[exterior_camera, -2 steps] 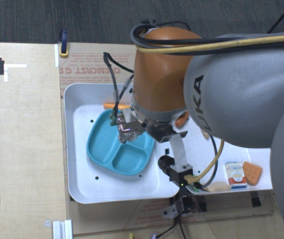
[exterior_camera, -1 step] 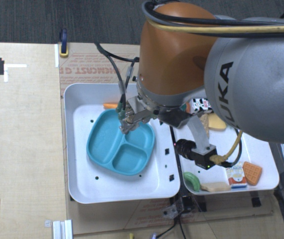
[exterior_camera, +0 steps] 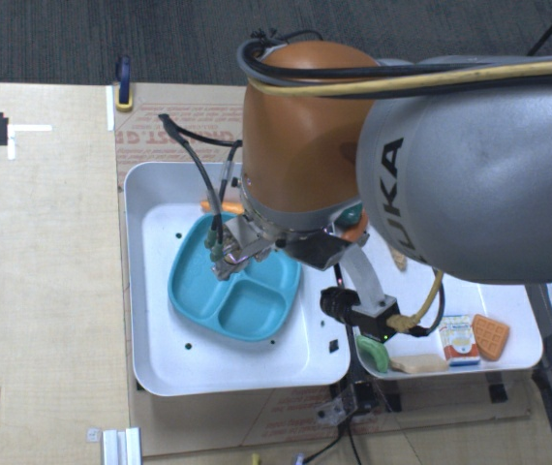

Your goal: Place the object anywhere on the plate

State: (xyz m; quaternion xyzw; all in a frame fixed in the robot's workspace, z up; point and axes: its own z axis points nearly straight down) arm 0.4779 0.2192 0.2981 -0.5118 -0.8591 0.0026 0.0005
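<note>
A light blue divided plate (exterior_camera: 242, 308) lies tilted in the left white bin (exterior_camera: 155, 356). My gripper (exterior_camera: 229, 257) hangs low over the plate's upper middle, near the ridge between its compartments. A small orange object (exterior_camera: 218, 204) peeks out just beyond the plate's far rim, mostly hidden behind my wrist. The large orange band and grey arm cover the bin's right rear part and whatever lies there.
The right bin (exterior_camera: 523, 361) holds a green item (exterior_camera: 374, 356), a beige piece (exterior_camera: 417, 363), a small carton (exterior_camera: 459, 340) and an orange waffle-like piece (exterior_camera: 491, 336). A teal item (exterior_camera: 352, 217) shows under the arm. Black cables (exterior_camera: 191, 153) loop above the left bin.
</note>
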